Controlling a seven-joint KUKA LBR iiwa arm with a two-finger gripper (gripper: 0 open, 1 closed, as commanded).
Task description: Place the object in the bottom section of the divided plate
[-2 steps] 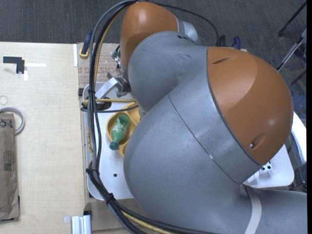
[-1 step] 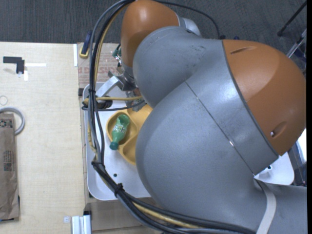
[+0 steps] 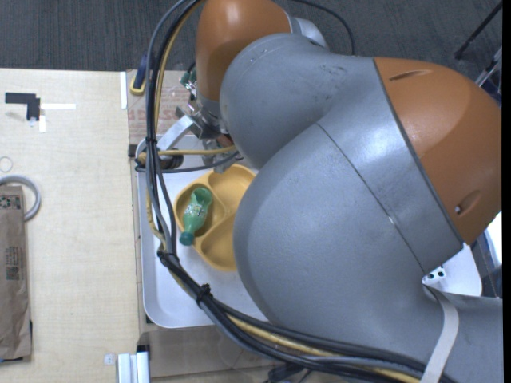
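A yellow divided plate (image 3: 219,214) lies in the white bin (image 3: 172,298), half covered by the big grey arm. A green bottle-shaped object (image 3: 194,211) rests in the plate's left compartment, its darker end toward the lower left rim. The gripper (image 3: 201,124) sits just above the plate's upper edge, below the orange wrist band, mostly hidden by cables and the arm. It is apart from the green object.
Black and yellow cables (image 3: 160,214) loop down the bin's left side and across its lower part. A wooden bench top (image 3: 72,214) lies left of the bin, with a brown paper packet (image 3: 12,270) at its left edge. The arm hides the bin's right part.
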